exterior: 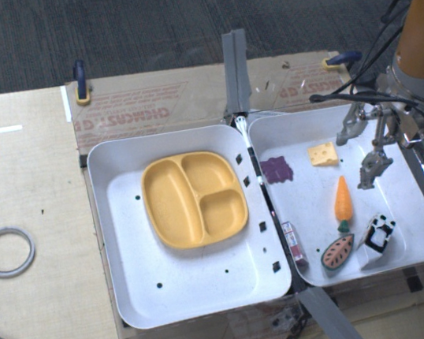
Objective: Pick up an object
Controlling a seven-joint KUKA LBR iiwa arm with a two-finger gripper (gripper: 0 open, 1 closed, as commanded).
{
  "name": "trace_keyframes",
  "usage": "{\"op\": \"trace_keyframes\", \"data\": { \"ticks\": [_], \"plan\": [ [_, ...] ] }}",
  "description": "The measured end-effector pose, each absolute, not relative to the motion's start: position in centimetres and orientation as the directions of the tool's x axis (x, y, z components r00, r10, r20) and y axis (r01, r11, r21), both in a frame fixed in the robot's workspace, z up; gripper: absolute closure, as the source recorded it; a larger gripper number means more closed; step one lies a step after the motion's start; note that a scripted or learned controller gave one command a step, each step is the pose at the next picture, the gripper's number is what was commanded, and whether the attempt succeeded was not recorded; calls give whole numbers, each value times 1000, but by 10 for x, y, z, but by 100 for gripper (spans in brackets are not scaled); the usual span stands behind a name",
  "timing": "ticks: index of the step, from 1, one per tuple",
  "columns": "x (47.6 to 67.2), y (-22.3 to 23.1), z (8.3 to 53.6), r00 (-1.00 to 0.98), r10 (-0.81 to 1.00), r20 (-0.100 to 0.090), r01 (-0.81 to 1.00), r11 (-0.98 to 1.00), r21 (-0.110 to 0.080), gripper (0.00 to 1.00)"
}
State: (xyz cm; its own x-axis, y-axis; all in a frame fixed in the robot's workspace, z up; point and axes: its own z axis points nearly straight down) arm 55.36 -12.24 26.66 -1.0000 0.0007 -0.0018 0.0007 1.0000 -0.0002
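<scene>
Gripper hangs over the far right part of the right bin, with its two fingers apart and nothing between them; one finger sits farther and to the left, the other is nearer, above the bin floor. Under the claw and to its left lie the loose things in that bin: a yellow cheese wedge far, a purple piece near the left wall, an orange carrot in the middle, a watermelon slice and a black-and-white toy near the front. None touches the claw. Left of them, the left bin holds a yellow divided plate. On the bench to the far left lies a grey ring
</scene>
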Motion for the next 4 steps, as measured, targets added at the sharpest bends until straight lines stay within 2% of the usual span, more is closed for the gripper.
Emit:
{"op": "trace_keyframes", "data": {
  "ticks": [1,2,3,4],
  "plan": [
    [570,-167,135,-982,186,-1,186,982,0,0],
    [569,-135,91,-875,484,0,484,875,-1,0],
    [622,-111,142,-759,651,-4,651,759,1,0],
    [647,-136,92,-794,608,-3,608,794,0,0]
  ]
}}
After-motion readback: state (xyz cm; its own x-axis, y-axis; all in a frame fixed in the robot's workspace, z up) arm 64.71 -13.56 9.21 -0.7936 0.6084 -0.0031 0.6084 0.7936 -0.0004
